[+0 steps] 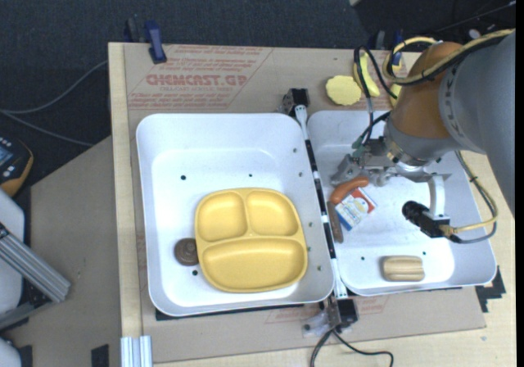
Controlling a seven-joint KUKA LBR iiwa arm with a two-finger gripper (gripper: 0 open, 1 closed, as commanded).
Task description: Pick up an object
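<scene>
Evidently the likeliest target is the small orange carrot-shaped toy (352, 188), which is lying in the right white plastic bin (458, 271) close against its left wall, with the hand (366, 162) sitting just above and beside it. Whether the hand is wide, narrow or closed on anything I cannot tell, since the wrist is covering it from this angle. Nothing is visibly being carried between its tips, so I am treating the pick as not yet made.

Touching the carrot on its lower side, a small flat packet with white, blue and red print (354, 211) is lying tilted (the two are crowded enough that a closing grasp may nudge both). Well apart from them, near the bin's front edge, a tan wooden block with rounded ends (402, 268) is resting on its side with free room around it, which would make it an easier pick, in my judgement.

The grey arm with its orange band (426, 103) is reaching in from the right and bending down over the bin, its black cable (430, 220) trailing across the bin floor.

In the left white bin (155, 152) a yellow three-compartment plastic tray (250, 238) is lying flat, with a small round brown object (187, 251) tucked beside its left edge. Beyond the bins, on the desk (205, 79), a yellow lump (344, 90) is lying alone.
</scene>
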